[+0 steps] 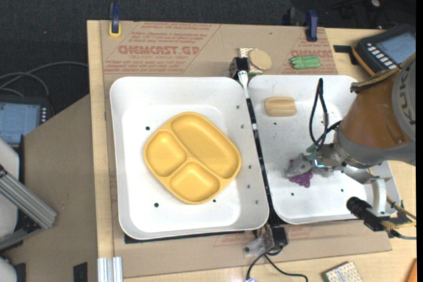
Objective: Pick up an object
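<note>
Purple toy [302, 177] lies in the right bin [291, 208], well below the tan block [280, 106], with the gripper [303, 165] lowered onto it as if to grasp it; whether it pinches yet I cannot tell.

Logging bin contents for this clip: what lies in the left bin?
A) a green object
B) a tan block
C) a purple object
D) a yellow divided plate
D: the yellow divided plate sits in the left bin; the tan block and purple object lie in the right bin.
</note>
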You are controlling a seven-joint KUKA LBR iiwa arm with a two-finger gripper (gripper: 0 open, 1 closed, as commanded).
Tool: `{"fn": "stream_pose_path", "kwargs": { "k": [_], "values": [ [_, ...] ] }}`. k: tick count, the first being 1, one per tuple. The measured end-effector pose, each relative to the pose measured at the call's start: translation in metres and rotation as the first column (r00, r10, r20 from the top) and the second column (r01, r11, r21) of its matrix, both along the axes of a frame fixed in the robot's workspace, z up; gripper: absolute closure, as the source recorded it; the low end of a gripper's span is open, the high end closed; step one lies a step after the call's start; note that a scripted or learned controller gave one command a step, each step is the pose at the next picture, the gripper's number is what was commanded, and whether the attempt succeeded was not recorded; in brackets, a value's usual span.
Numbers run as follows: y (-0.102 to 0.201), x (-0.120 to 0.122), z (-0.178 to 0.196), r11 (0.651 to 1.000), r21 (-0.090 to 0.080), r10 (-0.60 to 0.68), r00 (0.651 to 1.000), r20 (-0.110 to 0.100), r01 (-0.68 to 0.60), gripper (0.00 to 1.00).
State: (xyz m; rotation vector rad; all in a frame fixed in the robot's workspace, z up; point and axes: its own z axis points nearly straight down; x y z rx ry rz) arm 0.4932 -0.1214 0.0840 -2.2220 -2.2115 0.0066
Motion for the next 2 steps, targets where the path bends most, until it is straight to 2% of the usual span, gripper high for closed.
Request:
{"fn": "stream_pose_path", "kwargs": {
  "k": [1,2],
  "values": [
    [0.000,0.005,0.011,1.000,-0.004,0.003,1.000,0.012,-0.003,1.00],
    [0.082,-0.013,0.106,1.000,0.001,0.014,1.000,0.017,-0.014,1.00]
  ]
}}
